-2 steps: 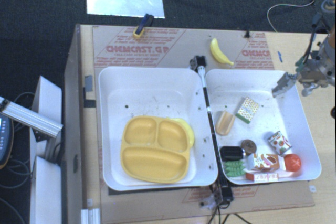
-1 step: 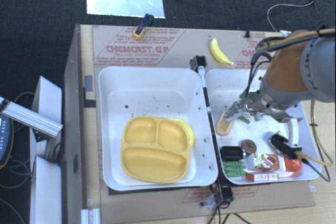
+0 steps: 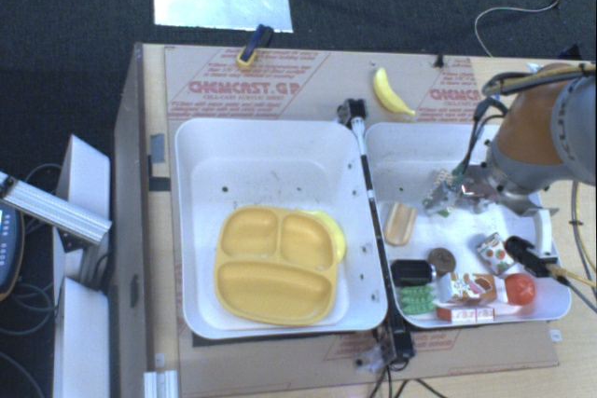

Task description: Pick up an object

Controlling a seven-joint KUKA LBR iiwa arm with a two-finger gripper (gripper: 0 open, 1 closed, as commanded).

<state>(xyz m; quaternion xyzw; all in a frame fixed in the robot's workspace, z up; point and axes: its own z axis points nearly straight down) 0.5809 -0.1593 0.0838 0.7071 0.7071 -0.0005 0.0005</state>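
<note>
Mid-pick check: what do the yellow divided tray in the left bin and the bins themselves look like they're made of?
Yellow divided tray: looks like moulded plastic, matte to slightly satin, with soft rounded compartment edges and even colour. Left bin and right bin: seem to be thin formed white plastic, smooth with a faint sheen and rounded corners. Exact plastic type cannot be told.

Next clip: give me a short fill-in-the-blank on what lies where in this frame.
1. The yellow divided tray lies in the ____ bin.
2. The banana lies on the bench, ____ both bins.
3. The gripper hovers over the ____ bin.
4. The round tomato in the right bin is ____ in colour.

Missing words: left; outside; right; red
</note>
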